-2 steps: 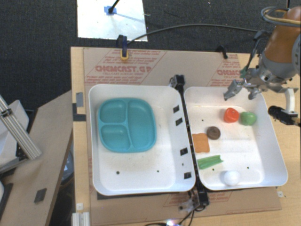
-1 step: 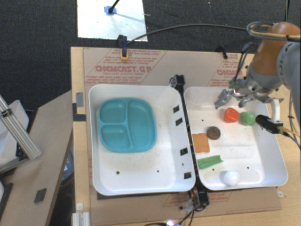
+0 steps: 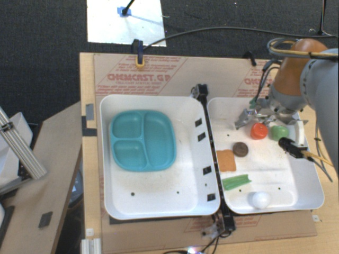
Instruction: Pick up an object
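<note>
In the right bin (image 3: 312, 194), a white ball (image 3: 259, 199) lies nearest at six o'clock, then a green strip (image 3: 235, 182), orange slab (image 3: 226, 161), brown disc (image 3: 240, 149), and farthest, at twelve o'clock, the gripper (image 3: 258, 121) over a red ball (image 3: 259, 130), finger spread impossible to tell.

This is a robot test lab, not a home or a shop. A grey arm (image 3: 318, 83) with an orange band reaches in from the right of the frame over two shallow white bins (image 3: 153, 208) set side by side on a bench (image 3: 106, 70) covered in brown protective paper printed with a plastics brand. Black cables (image 3: 212, 30) trail across the dark floor at the top, a white sheet (image 3: 124, 15) lies taped there, and aluminium framing (image 3: 21, 147) stands at the left edge.
</note>
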Controlling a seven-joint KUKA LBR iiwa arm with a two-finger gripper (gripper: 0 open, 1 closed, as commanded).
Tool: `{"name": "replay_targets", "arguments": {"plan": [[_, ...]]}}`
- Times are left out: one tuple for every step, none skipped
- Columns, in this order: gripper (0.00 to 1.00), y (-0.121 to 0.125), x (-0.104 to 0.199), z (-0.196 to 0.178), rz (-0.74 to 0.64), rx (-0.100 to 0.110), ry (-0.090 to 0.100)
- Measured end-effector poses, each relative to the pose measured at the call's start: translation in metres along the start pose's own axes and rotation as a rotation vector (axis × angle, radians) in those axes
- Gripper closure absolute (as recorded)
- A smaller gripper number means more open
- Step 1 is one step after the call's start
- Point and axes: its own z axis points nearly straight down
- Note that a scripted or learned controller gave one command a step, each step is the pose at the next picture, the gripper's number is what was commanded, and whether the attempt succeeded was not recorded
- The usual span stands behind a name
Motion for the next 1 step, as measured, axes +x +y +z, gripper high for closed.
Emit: {"name": "replay_targets", "arguments": {"plan": [[1.0,0.0012,0.0,-0.0129,-0.002,-0.004,0.0]]}}
